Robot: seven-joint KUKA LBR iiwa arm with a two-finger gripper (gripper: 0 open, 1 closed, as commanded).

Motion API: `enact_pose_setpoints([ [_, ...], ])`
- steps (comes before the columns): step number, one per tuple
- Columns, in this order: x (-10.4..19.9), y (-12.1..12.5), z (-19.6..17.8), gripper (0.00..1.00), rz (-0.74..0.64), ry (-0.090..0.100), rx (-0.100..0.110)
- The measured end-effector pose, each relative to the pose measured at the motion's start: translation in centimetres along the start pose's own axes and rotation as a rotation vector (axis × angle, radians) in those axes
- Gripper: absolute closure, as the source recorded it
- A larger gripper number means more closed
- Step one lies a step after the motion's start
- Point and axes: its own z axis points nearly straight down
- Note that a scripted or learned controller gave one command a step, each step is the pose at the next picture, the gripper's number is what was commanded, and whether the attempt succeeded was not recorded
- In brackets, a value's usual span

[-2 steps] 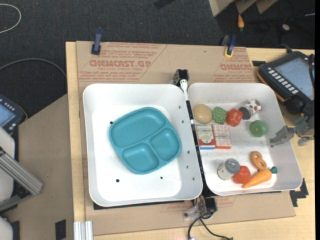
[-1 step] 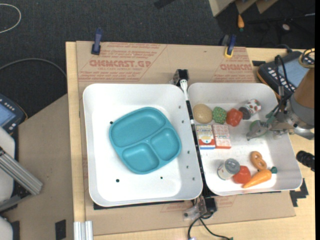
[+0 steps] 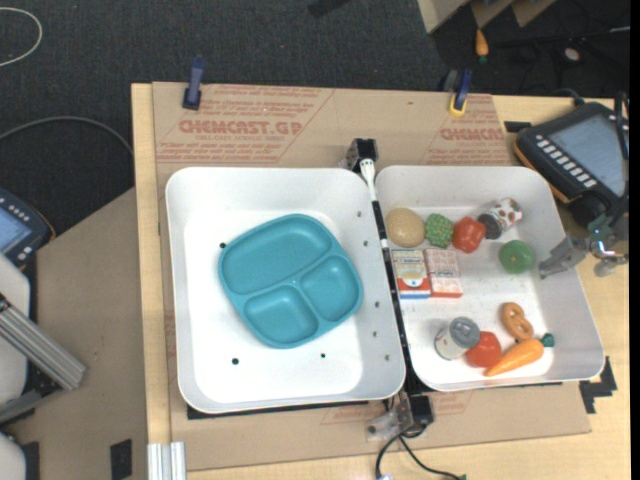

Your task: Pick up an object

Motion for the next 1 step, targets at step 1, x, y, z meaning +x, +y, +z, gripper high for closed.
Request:
enact_pose_setpoints([
  [1, 1.04, -1.86, 13.85, 0.00, -0.010, 0.024, 0.013],
])
